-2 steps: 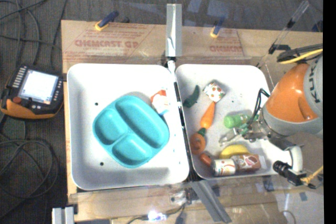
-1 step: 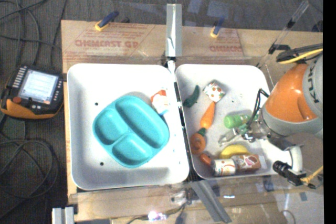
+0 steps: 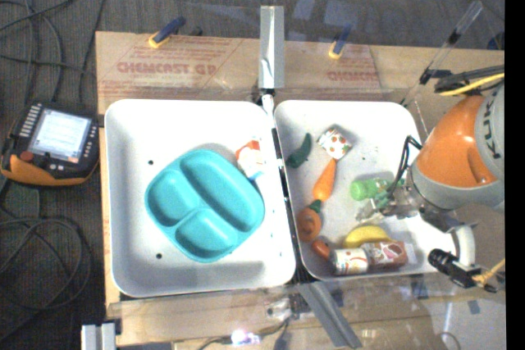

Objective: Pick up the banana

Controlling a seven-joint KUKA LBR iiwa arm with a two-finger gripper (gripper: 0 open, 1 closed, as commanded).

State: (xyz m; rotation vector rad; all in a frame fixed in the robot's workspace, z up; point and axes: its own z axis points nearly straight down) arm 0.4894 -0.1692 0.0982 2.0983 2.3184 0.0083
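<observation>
The grey arm [image 3: 472, 164], its orange band uppermost in the overhead view, reaches in from the right and bends down over the right-hand white bin [image 3: 385, 115]. Its tool [image 3: 379, 205] hangs low at the right of that bin, just above the banana; whether the tool is spread or pressed together cannot be told, as its tips blur against the objects beneath.

The banana [image 3: 367, 236] lies on its side near the front of the right bin, a short yellow curve. Touching its front edge is a can or bottle on its side with a dark red and white label [image 3: 372, 257], hemming it in against the bin's near wall. A light green object [image 3: 367, 189] sits just beyond the tool, close behind the banana. To the left, a carrot [image 3: 323, 181] lies at a slant, with a small white carton bearing red marks [image 3: 334, 143] at its upper end and a dark green vegetable [image 3: 300, 150] near the divider. A round orange-brown item [image 3: 309, 223] rests below the carrot.

In the left bin [image 3: 123, 201], a turquoise compartment tray [image 3: 205, 203] sits tilted, with a small white and orange object [image 3: 251, 160] at its upper right edge. A handheld control pendant [image 3: 51, 143] lies on the floor, left of the bench [image 3: 189, 65].
</observation>
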